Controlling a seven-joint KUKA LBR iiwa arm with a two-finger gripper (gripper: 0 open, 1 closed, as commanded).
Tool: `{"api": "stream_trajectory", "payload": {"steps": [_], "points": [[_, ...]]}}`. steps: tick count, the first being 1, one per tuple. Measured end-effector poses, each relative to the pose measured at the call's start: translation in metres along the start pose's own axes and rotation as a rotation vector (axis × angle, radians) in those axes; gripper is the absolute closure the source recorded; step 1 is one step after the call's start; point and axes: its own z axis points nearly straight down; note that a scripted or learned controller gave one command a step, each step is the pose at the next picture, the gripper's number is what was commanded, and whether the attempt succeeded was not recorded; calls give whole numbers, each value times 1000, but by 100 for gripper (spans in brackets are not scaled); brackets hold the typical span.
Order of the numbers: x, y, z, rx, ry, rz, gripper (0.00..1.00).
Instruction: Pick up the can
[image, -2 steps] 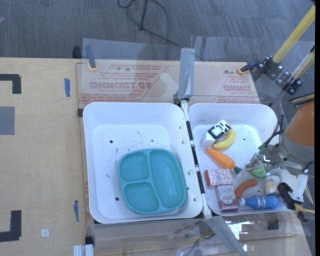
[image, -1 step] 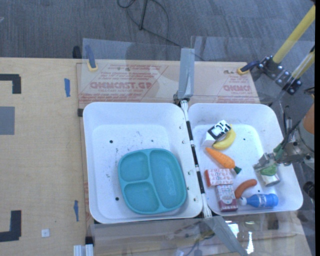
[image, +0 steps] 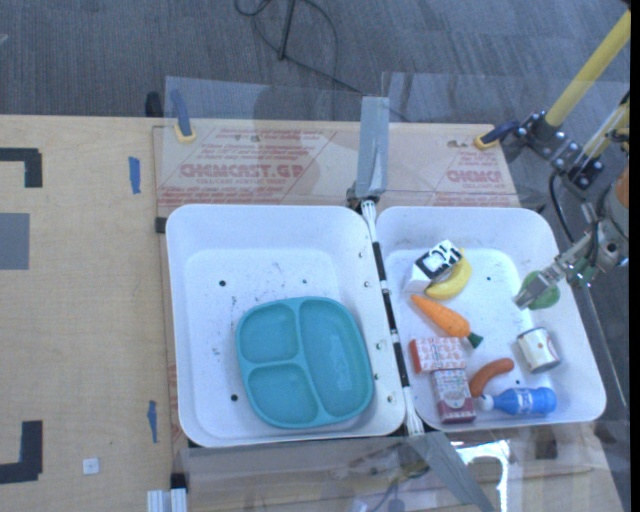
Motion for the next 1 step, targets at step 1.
{"api": "stream_trajectory", "payload": {"steps": [1], "points": [[-43,-31,69,0,3,-374,100]]}}
